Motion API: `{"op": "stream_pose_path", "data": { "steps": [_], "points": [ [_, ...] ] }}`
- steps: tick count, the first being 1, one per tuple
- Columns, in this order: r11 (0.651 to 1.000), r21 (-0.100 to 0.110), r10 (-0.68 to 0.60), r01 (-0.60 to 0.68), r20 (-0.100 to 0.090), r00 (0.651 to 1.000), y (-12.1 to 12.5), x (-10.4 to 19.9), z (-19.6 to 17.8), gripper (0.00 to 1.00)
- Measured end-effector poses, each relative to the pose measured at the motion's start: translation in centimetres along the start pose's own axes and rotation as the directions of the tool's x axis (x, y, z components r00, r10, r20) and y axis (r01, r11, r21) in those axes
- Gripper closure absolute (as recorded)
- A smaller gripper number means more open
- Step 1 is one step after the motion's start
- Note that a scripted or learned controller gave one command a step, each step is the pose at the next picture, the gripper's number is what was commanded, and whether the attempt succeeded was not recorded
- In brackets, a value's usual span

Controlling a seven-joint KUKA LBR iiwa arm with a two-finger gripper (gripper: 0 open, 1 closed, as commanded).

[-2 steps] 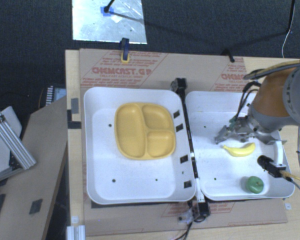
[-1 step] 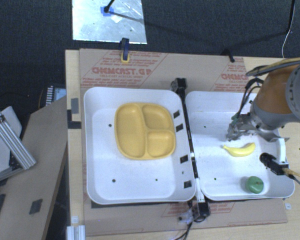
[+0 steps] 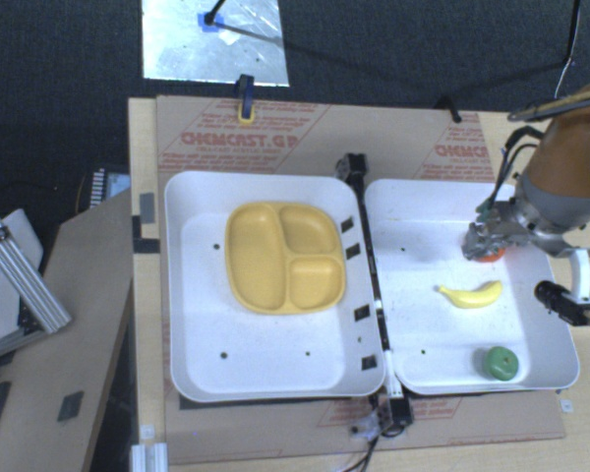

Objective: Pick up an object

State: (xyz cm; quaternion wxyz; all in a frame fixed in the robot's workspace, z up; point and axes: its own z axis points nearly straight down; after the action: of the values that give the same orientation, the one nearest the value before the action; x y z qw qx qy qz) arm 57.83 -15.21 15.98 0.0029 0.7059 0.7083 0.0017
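Observation:
In the right bin, a yellow banana lies near the middle and a green round object sits by the front right corner. My gripper is down at the bin's back right, above the banana. A small red-orange object shows just under its tip, mostly hidden by it. I cannot tell whether the red object is between the fingers.
The left bin holds a yellow divided plate. A black divider with clips runs between the two bins. The arm's grey and orange body overhangs the right bin's far right side.

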Motion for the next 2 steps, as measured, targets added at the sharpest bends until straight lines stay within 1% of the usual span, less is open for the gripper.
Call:
{"op": "stream_pose_path", "data": {
  "steps": [1,2],
  "points": [
    [1.000,0.001,-0.001,0.001,0.000,1.000,-0.8,0.3,-5.7,1.00],
    [1.000,0.003,-0.001,0.001,-0.001,1.000,-0.6,0.2,-6.9,1.00]
  ]
}}
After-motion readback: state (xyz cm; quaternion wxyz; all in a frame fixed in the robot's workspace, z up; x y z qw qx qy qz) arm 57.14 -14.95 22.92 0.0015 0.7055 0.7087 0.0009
